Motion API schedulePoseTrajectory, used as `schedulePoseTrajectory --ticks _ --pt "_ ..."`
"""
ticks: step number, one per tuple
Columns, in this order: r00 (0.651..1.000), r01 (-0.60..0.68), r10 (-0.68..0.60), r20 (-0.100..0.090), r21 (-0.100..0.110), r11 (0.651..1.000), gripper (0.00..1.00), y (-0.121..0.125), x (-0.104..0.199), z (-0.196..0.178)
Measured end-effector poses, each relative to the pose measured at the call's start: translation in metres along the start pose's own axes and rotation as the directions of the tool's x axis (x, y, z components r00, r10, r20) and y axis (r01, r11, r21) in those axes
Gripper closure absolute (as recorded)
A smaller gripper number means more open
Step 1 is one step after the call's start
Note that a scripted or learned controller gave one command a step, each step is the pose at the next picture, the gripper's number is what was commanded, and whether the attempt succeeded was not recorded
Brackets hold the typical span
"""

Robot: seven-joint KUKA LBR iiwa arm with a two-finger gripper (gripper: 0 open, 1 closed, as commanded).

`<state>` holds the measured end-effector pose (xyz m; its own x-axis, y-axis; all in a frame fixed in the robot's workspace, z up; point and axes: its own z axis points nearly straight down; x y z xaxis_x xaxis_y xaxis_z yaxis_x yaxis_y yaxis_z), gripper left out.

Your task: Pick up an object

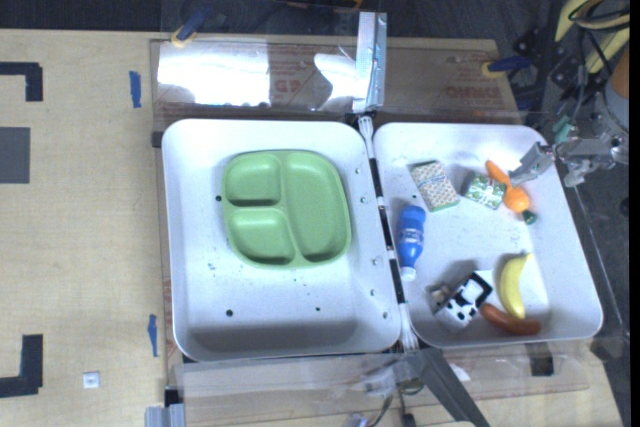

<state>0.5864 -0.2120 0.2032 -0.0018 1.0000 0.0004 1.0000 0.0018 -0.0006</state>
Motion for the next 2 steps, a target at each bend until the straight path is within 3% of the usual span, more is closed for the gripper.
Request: schedulePoseTrajectory --ticks 1,2 --pt "1.000 -0.007 0.007 0.007 -0.026 1.000 0.00 0.0055 -0.0065 0.0618" --pt "0.994 -0.106 0.106 0.007 -0.047 0.993 0.00 0.0113 -0.0038 0.0651"
